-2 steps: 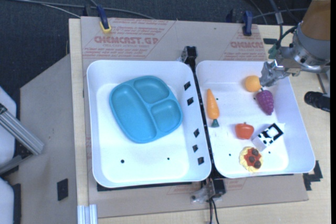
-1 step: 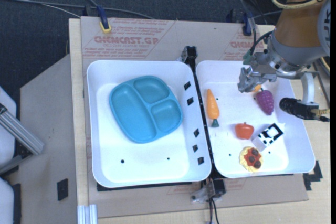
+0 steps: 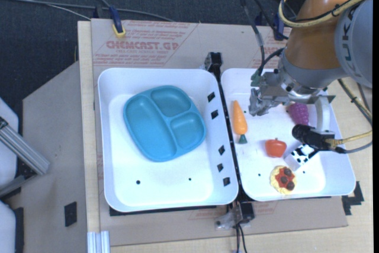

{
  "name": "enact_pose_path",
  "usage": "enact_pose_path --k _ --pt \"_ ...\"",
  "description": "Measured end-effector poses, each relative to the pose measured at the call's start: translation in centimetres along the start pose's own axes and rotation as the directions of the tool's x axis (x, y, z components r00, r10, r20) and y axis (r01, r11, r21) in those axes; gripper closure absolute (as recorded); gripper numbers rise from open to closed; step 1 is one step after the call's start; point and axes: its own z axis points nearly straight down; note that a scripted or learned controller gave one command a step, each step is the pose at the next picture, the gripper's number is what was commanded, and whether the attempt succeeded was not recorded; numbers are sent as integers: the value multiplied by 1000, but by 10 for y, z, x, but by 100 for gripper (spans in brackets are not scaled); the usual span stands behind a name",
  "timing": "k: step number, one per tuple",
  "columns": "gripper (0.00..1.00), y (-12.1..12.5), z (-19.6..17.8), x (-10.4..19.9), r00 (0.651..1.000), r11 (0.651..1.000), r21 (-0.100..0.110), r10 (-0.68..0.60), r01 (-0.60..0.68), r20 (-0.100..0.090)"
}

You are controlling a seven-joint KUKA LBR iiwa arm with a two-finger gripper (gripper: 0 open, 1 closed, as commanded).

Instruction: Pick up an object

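the pincer hovers over the right bin; whether it's clenched or released, cannot tell. nearest target: the toy carrot at the bin's left side, probably light, stiff, slick plastic, best taken across its orange middle.

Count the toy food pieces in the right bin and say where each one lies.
4. The carrot lies by the bin's left wall, the tomato mid-bin, the pizza near the front, the purple grapes beside the arm. The arm may hide others.
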Motion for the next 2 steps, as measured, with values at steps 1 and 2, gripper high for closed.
enact_pose_path --k 1,2 --pt "100 -5 8 48 1000 1000 -1 0 0 1" --pt "100 -21 19 97 1000 1000 0 0 0 1"
